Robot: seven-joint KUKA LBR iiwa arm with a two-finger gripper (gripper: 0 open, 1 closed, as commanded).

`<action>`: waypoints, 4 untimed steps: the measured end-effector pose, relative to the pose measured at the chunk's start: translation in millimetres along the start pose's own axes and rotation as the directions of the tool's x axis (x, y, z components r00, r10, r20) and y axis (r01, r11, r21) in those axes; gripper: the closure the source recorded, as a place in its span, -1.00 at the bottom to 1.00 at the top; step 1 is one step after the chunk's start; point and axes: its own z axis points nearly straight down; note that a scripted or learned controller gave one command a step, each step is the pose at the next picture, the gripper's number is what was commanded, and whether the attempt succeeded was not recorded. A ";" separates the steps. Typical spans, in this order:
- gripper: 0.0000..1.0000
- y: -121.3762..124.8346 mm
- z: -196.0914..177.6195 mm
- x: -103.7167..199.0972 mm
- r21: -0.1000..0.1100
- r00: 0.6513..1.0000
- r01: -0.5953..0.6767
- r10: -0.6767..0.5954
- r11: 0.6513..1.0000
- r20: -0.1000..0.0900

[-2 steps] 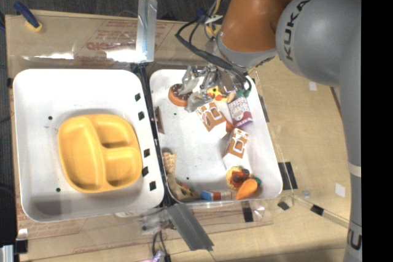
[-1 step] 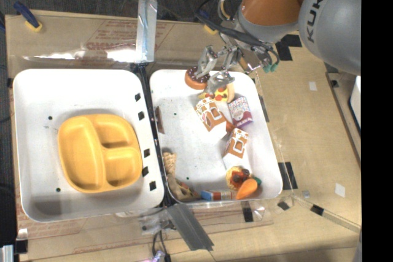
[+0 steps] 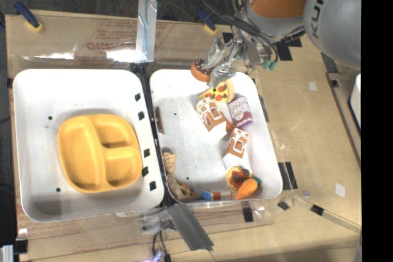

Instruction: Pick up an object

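The left bin [image 3: 37, 132] carries a yellow divided tray [image 3: 98, 150], which lies well apart from the arm and is not at risk. In the right bin [image 3: 184, 132], small toys are clustered toward the right wall: a pizza-slice piece [image 3: 221, 92], little house-printed cartons [image 3: 210, 113], a purple packet [image 3: 240, 110], another carton [image 3: 237, 143], and an orange carrot-like piece [image 3: 247, 188] at the near corner. A brown ring-shaped piece [image 3: 199, 69] sits at the far rim, just beside the end effector [image 3: 224, 64].

Because the cartons touch or overlap, two could be caught at once, or one nudged aside so that nothing is gripped. The ring piece, perched at the rim, could be knocked out onto the counter [image 3: 307, 132].

Whether the end effector is wide, narrow or holding something cannot be told: it is tangled with cables and blurred. The items along the near wall are too small to identify.
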 end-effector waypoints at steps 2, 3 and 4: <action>1.00 0.4 -22.0 -2.5 0.004 1.000 0.005 -0.005 1.000 0.007; 1.00 0.6 -33.2 -3.8 0.006 1.000 0.007 -0.007 1.000 0.011; 1.00 0.8 -44.3 -5.1 0.009 1.000 0.008 -0.009 1.000 0.015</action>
